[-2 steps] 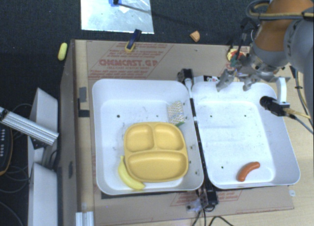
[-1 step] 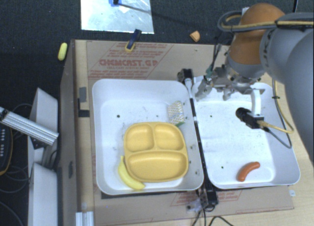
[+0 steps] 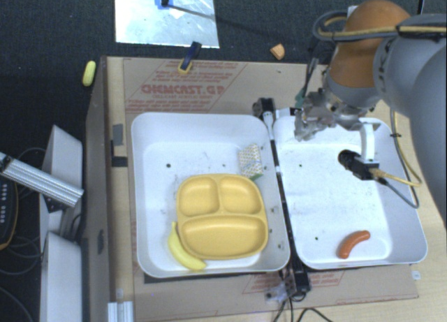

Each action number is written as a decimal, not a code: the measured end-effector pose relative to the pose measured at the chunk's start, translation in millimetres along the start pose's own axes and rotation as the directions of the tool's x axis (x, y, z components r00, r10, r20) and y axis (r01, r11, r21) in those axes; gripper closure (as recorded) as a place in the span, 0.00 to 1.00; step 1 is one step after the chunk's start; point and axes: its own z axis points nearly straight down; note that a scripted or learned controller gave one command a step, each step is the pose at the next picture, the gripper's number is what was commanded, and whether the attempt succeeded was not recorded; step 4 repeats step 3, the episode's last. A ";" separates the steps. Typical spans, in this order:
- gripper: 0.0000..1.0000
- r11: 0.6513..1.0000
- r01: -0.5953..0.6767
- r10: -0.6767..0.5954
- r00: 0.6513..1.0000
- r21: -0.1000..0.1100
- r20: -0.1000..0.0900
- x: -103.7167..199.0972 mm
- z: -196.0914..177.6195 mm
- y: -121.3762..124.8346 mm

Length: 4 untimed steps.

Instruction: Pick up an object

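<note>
While apparently untouched, sausage (image 3: 354, 244) lying diagonally

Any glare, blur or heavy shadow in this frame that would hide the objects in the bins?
Camera view: lighting is even and soft, with faint shadows under the yellow tray and sausage. The strongest glare sits on the shiny sheet lying on the floor, away from the bins. The image is slightly soft overall; the gripper is a blurry grey mass, so its fingers are unreadable. The banana stays distinguishable.

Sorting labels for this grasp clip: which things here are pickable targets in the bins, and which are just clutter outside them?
In the bins: yellow divided tray, banana, small speckled packet, sausage.
Lying about: yellow piece and orange piece on the floor.
</note>
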 end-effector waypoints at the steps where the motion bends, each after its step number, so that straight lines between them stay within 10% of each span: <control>1: 1.00 1.000 -0.006 0.006 1.000 0.002 0.002 -42.8 -13.0 -43.1; 4: 1.00 1.000 -0.003 0.003 1.000 0.003 0.000 28.6 11.0 -57.3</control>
